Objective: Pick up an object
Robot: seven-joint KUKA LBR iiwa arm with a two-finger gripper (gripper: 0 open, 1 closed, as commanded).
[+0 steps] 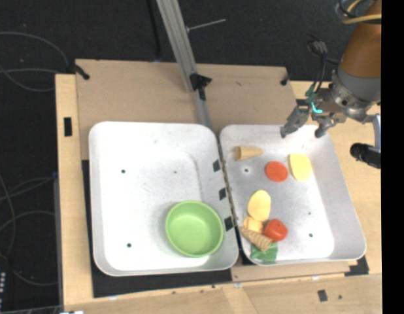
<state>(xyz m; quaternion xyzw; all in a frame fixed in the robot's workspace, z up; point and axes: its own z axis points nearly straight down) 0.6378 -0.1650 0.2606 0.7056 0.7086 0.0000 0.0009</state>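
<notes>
Two bins sit side by side on the worktop (136, 90). The left bin (136, 156) holds a bowl (194, 228) at its near right. In the right bin (333, 195), a cone (246, 152) lies at the far left, a disc (276, 171) and slice (301, 167) beside it, and a heap (262, 224) near the front left.

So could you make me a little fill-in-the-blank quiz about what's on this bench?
1. The green bowl sits in the ____ bin.
2. The gripper hangs over the right bin's ____ edge.
3. Its fingers are spread ____, with nothing between them.
4. The round red piece lies just left of a ____ piece.

Missing words: left; far; open; yellow
</notes>
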